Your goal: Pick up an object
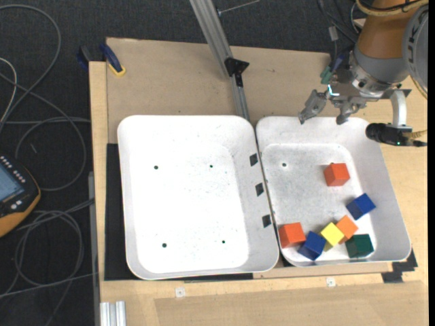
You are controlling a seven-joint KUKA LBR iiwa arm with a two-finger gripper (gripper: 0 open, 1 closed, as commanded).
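My gripper (325,114) hangs over the far rim of the right bin (380,161), open, its two fingers spread with nothing between them. A red-orange block (336,174) lies alone in the bin's middle, below and slightly right of the gripper. Along the near edge sit an orange block (292,233), a blue block (313,244), a yellow block (332,234), another orange block (347,226), a green block (359,246) and a second blue block (361,205).
The left bin (136,182) stands beside the right one, with black clips (259,189) on the shared rim. A slanted metal pole (217,39) crosses the back of the bench. Cables and a handheld device (13,192) lie off the bench's left.
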